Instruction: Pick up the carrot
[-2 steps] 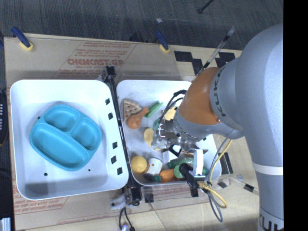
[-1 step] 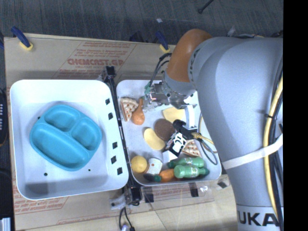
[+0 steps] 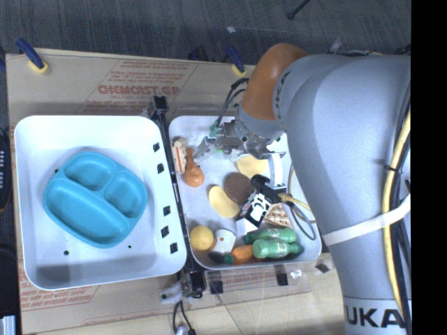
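Carrot (image 3: 242, 254) lies at the near edge of the right bin (image 3: 180, 187), well away from my gripper (image 3: 218, 139), which hangs at that bin's far end. I read the orange stub as the carrot; it sits wedged between a green vegetable (image 3: 274, 246) and a small white piece (image 3: 224, 241), so I expect a tight approach. Whether the gripper is apart or together I cannot tell from here; the wrist hides that. Just below the gripper a hot dog (image 3: 180, 158) rests against the bin's left wall, with an orange fruit (image 3: 193, 178) touching it. Further down sit a brown disc (image 3: 239, 187) and a pale yellow slice (image 3: 223, 202). Beyond the divider the left bin (image 3: 28, 152) holds a blue tray (image 3: 95, 197). My guess: the arm must travel down the bin's length before any descent.
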